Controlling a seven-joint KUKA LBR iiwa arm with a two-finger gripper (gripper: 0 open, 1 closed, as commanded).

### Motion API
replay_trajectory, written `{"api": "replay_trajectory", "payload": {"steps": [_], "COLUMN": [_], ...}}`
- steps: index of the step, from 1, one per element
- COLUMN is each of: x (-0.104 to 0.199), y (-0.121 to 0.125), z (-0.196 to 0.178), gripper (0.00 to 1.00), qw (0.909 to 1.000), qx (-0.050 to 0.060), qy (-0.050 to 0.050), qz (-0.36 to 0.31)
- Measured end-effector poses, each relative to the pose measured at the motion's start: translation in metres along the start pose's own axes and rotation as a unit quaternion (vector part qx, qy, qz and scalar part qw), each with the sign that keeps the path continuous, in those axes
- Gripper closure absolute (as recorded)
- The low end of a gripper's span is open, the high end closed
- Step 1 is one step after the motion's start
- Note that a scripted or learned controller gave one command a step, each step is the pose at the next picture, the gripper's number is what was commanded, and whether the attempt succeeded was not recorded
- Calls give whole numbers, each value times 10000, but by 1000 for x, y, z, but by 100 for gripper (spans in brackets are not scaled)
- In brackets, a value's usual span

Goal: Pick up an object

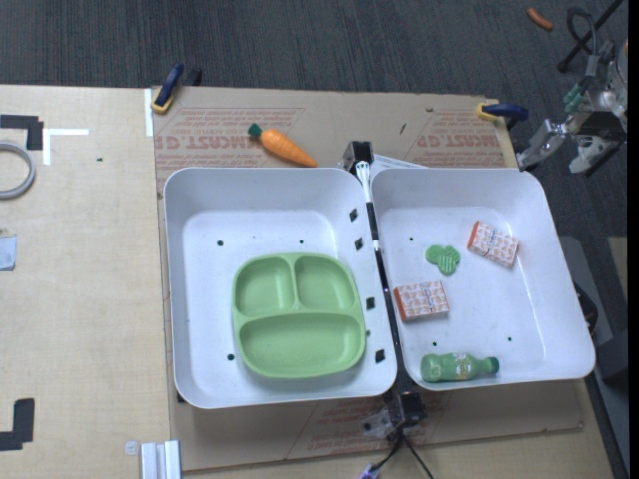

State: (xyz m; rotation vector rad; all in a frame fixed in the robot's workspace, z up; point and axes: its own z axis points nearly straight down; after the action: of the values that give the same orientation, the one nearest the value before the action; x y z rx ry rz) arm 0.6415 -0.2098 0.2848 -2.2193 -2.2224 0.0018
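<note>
The right bin [544, 218] holds several small things. There is a flat green leaf-shaped toy [443, 258], an orange-and-white patterned box [494, 243] near the back right, and a second such box [421, 300] by the divider. A green bottle [457, 367] lies on its side against the front wall. In the left bin [200, 228] sits a green divided plate [298, 315]. My gripper [584, 118] hangs at the far upper right, outside and behind the right bin, well away from every object and with nothing visibly in it.
A toy carrot [282, 145] lies on the cardboard behind the left bin. Blue clamps [167, 86] [502, 113] hold the cardboard's back corners. A black clip [358, 154] sits where the bins meet. Bare wooden bench [70, 287] extends to the left.
</note>
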Motion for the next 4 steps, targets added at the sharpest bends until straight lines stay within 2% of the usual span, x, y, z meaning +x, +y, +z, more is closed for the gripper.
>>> {"api": "replay_trajectory", "payload": {"steps": [1, 2, 3, 4], "x": [45, 18, 16, 96], "y": [1, -34, -32, -45], "z": [108, 185, 174, 86], "gripper": [0, 0, 100, 100], "qw": [9970, 9869, 9871, 9758], "qx": [-7, -48, -82, -19], "qy": [-2, -13, -50, -8], "qz": [-769, -1614, -1598, -2188]}}
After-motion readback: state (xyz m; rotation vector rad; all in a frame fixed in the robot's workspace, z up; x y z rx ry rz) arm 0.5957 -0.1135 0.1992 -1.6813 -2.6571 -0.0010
